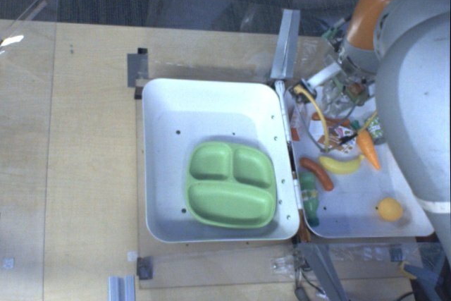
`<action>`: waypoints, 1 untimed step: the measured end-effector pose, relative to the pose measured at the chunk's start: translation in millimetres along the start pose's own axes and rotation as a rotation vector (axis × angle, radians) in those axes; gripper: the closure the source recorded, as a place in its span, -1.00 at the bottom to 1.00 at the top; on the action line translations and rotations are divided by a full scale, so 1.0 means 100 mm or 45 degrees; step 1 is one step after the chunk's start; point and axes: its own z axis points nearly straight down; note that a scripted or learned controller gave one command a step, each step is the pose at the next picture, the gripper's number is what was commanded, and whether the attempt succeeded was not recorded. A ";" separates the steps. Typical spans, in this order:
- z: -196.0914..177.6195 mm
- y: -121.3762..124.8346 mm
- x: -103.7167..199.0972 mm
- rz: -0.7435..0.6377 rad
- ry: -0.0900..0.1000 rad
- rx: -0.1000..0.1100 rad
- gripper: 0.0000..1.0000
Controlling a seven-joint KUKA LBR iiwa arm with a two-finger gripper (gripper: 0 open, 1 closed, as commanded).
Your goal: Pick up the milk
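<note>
Small red-and-white milk carton lies flat in the right shallow white bin, at 10 o'clock from the orange carrot. Gripper just above it at 12 o'clock; grip state cannot be told.

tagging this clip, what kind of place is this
Probably a robotics lab bench set up for pick-and-place trials. A grey arm with an orange band reaches over two white bins: one holds a green divided plate, the other toy food such as a banana and carrot.
</note>
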 end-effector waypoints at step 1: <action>-0.46 0.44 -0.34 0.398 0.003 -0.003 1.00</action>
